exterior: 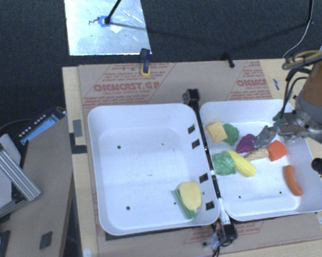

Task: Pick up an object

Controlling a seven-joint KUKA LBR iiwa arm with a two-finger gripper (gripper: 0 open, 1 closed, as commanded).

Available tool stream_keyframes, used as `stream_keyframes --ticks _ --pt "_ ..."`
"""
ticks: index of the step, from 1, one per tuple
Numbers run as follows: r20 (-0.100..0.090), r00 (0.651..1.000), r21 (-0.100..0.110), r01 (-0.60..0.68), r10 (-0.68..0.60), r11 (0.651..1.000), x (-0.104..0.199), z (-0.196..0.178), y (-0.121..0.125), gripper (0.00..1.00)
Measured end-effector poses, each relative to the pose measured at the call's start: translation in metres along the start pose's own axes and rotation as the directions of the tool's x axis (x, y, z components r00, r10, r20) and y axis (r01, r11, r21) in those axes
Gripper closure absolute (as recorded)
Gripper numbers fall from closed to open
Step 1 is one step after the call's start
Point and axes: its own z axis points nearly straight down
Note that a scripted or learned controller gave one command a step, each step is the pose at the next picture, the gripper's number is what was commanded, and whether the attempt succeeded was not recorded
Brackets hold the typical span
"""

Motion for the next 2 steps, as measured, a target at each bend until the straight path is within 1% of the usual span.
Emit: stream_keyframes --ticks 1,2 --pt "-0.003 1.000 0.004 0.005 -0.005 1.000 0.042 0.127 0.040 0.00" --pt "0.000 1.000 -0.001 0.001 -0.001 1.000 0.038 0.110 0.041 1.00"
